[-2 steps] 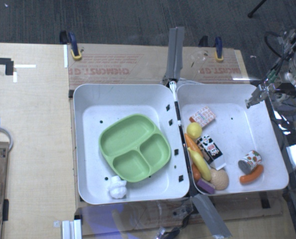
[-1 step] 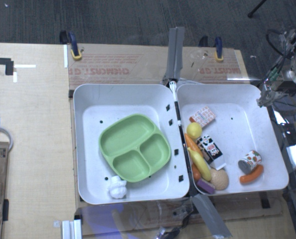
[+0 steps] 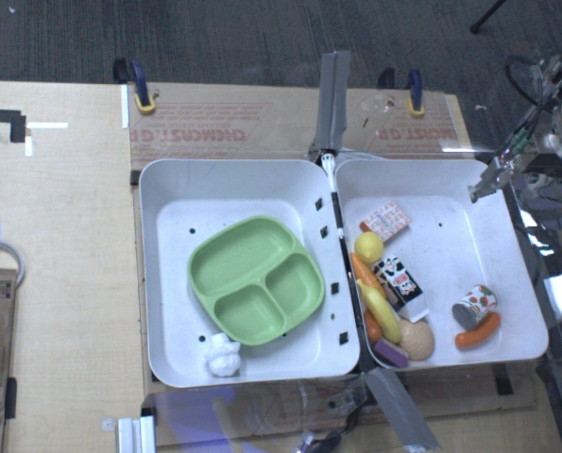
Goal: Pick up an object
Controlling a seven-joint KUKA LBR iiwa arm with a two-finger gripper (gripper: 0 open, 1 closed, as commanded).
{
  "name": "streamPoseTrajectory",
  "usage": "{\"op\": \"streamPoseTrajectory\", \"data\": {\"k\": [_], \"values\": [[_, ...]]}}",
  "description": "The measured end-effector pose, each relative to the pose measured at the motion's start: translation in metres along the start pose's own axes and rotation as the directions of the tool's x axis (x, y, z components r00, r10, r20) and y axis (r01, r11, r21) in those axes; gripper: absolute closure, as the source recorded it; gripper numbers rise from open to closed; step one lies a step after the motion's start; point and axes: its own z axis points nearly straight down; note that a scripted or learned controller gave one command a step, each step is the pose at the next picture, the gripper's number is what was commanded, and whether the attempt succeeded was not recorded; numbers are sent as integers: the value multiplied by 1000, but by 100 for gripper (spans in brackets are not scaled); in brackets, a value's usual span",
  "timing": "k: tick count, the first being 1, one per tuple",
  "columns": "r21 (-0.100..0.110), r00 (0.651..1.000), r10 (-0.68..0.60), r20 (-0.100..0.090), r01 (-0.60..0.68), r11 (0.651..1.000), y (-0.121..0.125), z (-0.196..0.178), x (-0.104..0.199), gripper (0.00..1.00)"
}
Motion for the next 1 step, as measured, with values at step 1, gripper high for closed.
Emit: {"op": "streamPoseTrajectory", "data": {"k": [1], "values": [[0, 1000, 0, -3, 0, 1000, -99, 81, 12, 0]]}}
